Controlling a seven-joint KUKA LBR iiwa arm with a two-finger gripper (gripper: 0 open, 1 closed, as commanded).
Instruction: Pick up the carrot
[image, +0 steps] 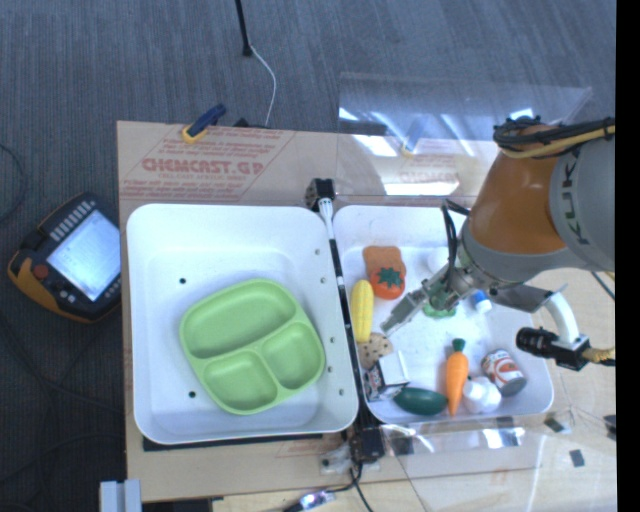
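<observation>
Camera view, orange carrot (456, 376) with green top, upright in right bin (541, 400); fingers (412, 302) apart, grasping nothing

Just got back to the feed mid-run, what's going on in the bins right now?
The KUKA arm reaches into the right bin, its gripper low between the corn cob and a small green item. It holds nothing that I can see. The carrot lies untouched nearer the bin's front edge, apart from the gripper, beside a small can. The left bin holds a green divided plate.
</observation>
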